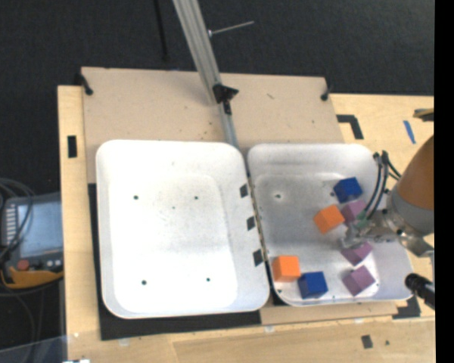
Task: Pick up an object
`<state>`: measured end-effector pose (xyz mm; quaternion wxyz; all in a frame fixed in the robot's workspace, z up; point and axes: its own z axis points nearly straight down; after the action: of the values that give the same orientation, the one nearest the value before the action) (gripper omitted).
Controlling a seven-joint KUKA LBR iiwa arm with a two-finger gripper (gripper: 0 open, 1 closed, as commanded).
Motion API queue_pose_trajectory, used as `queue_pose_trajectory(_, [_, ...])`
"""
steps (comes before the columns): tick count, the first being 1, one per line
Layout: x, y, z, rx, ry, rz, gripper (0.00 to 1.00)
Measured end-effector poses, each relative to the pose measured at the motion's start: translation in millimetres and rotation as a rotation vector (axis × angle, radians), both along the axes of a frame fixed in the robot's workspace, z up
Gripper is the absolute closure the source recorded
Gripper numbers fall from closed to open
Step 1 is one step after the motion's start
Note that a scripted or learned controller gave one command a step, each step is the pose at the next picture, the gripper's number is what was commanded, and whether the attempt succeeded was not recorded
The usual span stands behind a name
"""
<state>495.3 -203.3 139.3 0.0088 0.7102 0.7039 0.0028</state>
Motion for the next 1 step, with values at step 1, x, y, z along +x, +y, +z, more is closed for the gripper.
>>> queue_pose_trajectory(1, [1.9, -2.5, 43.3, 0.006, 0.010, 0.012, 1.00])
